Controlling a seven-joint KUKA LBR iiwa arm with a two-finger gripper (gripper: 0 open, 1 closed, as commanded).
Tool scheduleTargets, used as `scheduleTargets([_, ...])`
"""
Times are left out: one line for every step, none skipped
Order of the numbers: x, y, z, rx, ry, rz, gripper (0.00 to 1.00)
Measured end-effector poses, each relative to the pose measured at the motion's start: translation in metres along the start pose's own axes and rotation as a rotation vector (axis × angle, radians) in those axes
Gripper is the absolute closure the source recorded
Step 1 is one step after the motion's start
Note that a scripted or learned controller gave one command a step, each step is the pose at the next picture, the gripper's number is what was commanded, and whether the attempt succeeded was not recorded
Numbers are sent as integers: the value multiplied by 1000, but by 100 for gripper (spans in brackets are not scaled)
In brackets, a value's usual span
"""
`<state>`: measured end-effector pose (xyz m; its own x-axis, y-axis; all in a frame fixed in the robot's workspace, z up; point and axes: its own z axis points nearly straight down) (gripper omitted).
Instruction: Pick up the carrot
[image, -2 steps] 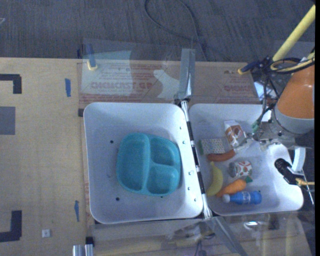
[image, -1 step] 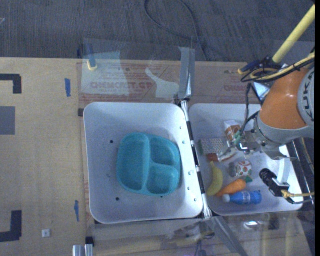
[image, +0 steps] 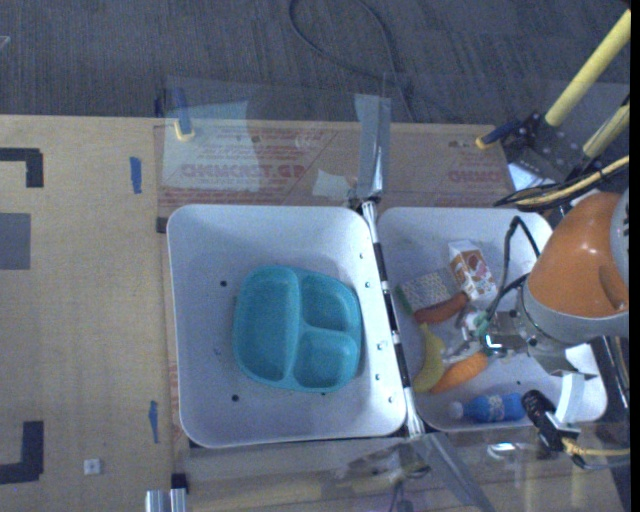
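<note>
The carrot (image: 463, 374) is an orange stub lying in the right bin (image: 520, 385), its left end against a yellow banana (image: 430, 362). My gripper (image: 478, 336) reaches in from the right and hangs low, just above the carrot's upper right side. The arm's grey wrist and orange band (image: 580, 270) cover the bin's right part. From this angle I cannot make out whether the carrot sits between the gripper's tips.
Also in the right bin are a reddish sausage (image: 440, 310), a small carton (image: 470, 270), a green-edged packet (image: 425, 290) and a blue bottle (image: 497, 407) near the front wall. The left bin (image: 200, 250) holds a teal divided plate (image: 297, 327).
</note>
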<state>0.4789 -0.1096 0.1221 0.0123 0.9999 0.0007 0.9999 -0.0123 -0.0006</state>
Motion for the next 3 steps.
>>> scheduleTargets([11, 2, 34, -6, -4, -139, 0])
scheduleTargets([12, 3, 24, -10, -3, -137, 100])
scheduleTargets([45, 97, -63, -1, -1, -163, 100])
